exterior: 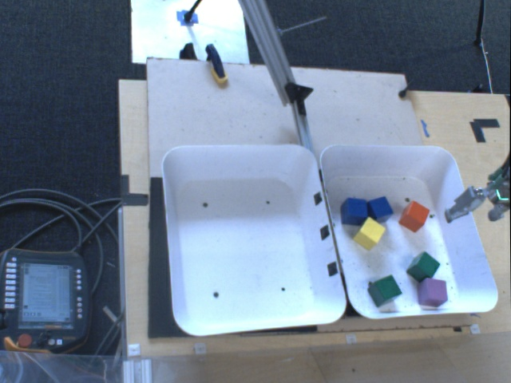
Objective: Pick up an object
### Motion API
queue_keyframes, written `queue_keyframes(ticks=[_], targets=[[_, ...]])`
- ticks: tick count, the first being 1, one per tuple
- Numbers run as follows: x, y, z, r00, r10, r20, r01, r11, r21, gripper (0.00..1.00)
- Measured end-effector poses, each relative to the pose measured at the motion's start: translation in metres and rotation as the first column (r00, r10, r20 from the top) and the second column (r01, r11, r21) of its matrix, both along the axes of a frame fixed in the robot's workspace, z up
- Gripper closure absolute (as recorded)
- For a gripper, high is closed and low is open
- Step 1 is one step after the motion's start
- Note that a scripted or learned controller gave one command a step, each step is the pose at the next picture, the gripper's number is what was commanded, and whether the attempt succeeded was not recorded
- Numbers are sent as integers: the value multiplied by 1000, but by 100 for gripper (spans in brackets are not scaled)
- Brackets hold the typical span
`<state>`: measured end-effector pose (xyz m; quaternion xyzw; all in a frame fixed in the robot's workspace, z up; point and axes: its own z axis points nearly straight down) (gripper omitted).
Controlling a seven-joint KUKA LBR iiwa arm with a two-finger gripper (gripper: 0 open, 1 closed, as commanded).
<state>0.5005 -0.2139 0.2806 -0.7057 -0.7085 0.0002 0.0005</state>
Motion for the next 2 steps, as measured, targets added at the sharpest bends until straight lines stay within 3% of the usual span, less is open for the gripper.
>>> queue_keyframes(ticks=[1, 2], targets=[[1, 0, 1, 1000, 0, 3, 0, 1000, -1, 0], [-2, -9, -55, 1000, -3, -1, 3, 1000, 0, 0]])
